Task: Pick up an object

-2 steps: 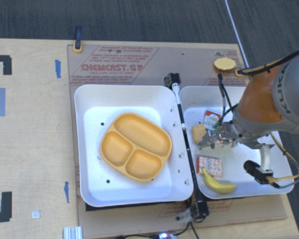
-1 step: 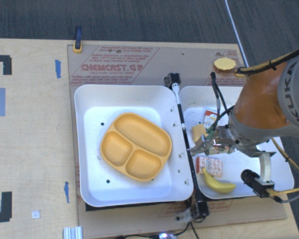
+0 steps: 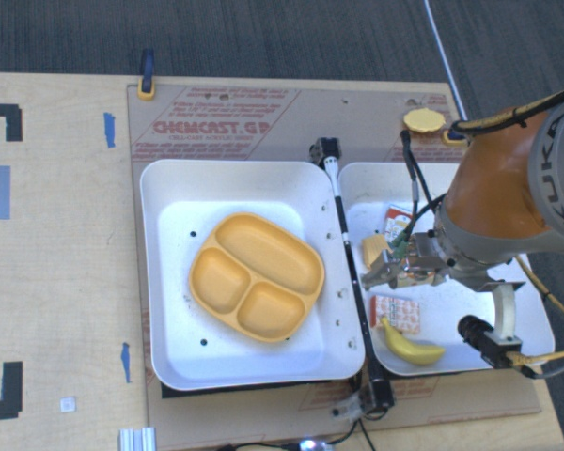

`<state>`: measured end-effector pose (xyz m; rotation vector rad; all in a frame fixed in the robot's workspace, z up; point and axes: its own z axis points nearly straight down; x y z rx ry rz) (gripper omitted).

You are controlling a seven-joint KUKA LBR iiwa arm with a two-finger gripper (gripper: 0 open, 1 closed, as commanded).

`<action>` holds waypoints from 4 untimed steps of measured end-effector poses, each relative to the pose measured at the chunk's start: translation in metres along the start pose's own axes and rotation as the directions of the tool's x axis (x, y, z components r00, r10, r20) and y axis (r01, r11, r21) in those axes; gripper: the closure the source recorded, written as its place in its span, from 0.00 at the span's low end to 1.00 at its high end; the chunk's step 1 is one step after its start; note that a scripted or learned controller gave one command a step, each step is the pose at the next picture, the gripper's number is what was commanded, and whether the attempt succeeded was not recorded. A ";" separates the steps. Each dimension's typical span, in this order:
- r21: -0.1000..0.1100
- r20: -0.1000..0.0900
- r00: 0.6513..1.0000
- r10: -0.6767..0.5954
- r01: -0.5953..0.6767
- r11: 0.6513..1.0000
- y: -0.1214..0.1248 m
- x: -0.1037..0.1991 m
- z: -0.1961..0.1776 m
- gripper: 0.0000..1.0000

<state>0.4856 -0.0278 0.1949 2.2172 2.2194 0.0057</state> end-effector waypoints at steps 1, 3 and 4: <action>-0.004 0.000 1.000 0.000 0.000 1.000 0.002 0.000 -0.010 1.00; -0.003 0.000 1.000 -0.001 0.001 1.000 -0.003 0.037 -0.026 1.00; -0.008 0.000 1.000 -0.002 0.002 1.000 -0.002 0.038 -0.036 1.00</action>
